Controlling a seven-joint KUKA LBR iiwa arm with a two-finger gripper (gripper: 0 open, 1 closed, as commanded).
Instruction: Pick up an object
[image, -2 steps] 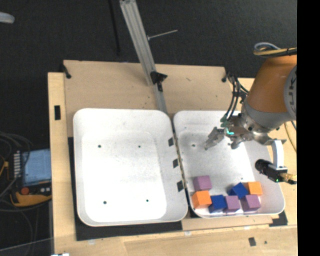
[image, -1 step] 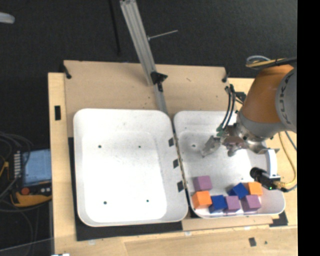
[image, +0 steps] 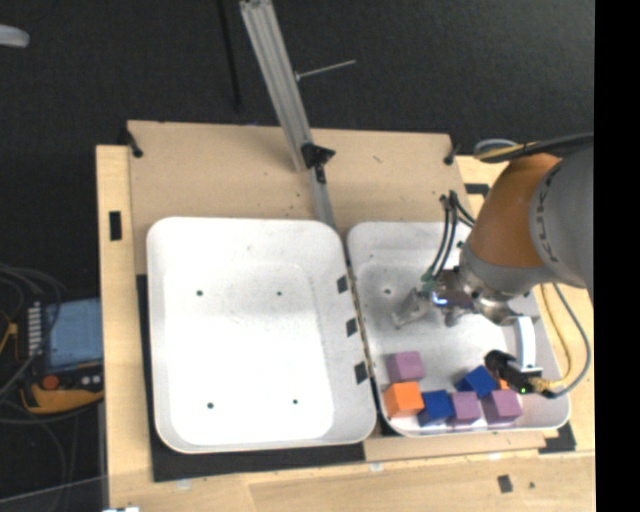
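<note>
Several small blocks lie at the near end of the right bin (image: 380, 250): a purple block (image: 405, 365), an orange block (image: 404, 398), a blue block (image: 436, 406), two more purple blocks (image: 466, 407) (image: 503, 405) and a second blue block (image: 479, 381). My gripper (image: 428, 312) hangs low over the middle of this bin, just beyond the purple block nearest the divider. Its two grey fingers (image: 404, 316) stand apart with nothing between them. The grey and orange wrist covers the bin's right side.
The left bin (image: 165, 300) sits beside the right one, with a divider edge (image: 352, 320) between them. A slanted metal pole (image: 285, 90) rises behind the bins. Cables (image: 560, 340) hang from the wrist at the right bin's rim.
</note>
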